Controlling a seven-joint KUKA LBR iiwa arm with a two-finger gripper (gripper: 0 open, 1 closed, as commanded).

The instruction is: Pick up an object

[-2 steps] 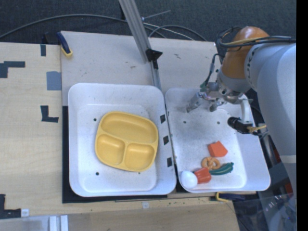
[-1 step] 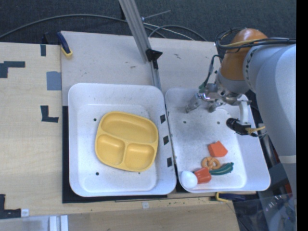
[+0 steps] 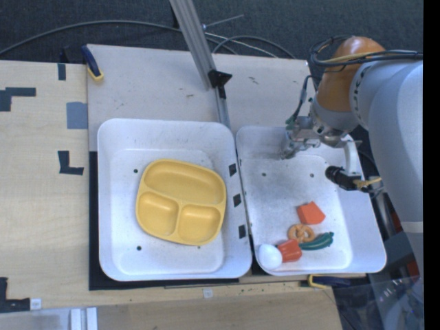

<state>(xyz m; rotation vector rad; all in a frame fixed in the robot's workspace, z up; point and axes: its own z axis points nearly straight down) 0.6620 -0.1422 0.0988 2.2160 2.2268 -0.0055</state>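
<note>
In the camera view, two white bins sit side by side on the table (image 3: 158, 81). The left bin (image 3: 110, 184) carries a yellow divided plate (image 3: 181, 201), lying flat with its long axis running roughly left to right and slightly tilted; bare floor surrounds it on every side.

The right bin (image 3: 275, 184) has its things bunched in the near right corner: an orange block (image 3: 311, 213), a small pretzel (image 3: 300, 232) just below it, a dark green pepper-like piece (image 3: 319, 241) whose long axis runs left to right with its tip toward the right wall, a red piece (image 3: 290, 251) touching the pretzel, and a white egg (image 3: 269, 256) against the near left corner. The far and middle floor of this bin lies open.

The claw (image 3: 294, 143) hangs over the far edge of the right bin, well apart from the cluster; whether its fingers are apart or together cannot be told, and nothing shows between them.
</note>
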